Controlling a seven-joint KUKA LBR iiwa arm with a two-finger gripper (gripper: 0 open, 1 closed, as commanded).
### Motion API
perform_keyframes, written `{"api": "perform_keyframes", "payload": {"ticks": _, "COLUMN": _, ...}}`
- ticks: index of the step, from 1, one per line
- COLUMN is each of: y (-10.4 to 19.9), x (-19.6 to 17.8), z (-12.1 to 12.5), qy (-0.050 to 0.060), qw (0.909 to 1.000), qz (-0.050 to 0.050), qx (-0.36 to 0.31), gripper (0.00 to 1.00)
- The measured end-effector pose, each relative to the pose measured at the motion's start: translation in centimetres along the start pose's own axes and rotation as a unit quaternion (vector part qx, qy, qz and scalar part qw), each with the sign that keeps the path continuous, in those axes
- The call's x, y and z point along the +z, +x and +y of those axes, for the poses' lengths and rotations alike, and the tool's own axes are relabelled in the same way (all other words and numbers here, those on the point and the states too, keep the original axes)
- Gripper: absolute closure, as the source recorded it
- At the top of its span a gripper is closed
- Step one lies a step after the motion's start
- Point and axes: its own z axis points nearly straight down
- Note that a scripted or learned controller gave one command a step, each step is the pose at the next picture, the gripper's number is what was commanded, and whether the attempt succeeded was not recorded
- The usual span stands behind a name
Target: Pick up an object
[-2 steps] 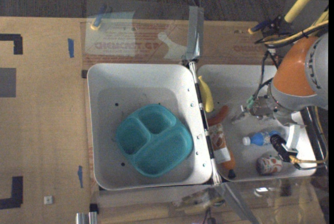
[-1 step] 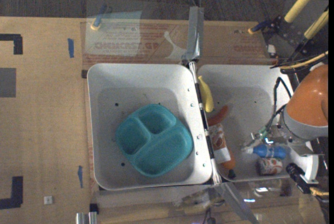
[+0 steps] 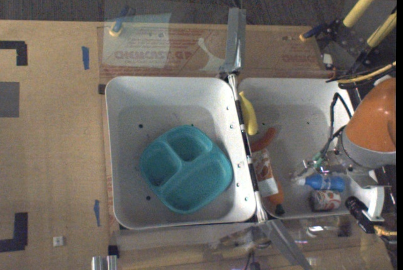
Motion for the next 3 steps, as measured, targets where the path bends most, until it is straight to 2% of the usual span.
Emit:
{"api": "perform_keyframes", "payload": {"ticks": 1, "y": -0.2, "x": -0.9, "z": 0.2, "qy": -0.002, "qw": 1.0, "qz": -0.001, "qx": 0.002, "gripper": 1.0}}
{"api": "perform_keyframes", "payload": {"ticks": 2, "y": -0.2, "x": -0.9, "z": 0.2, "qy": -0.002, "qw": 1.0, "qz": -0.001, "qx": 0.002, "gripper": 0.0}}
{"api": "perform_keyframes", "payload": {"ticks": 3, "y": 5.3, "x": -2.4, "z": 5.7, "qy": 0.004, "qw": 0.9997, "qz": 0.001, "qx": -0.023, "gripper": 0.0}}
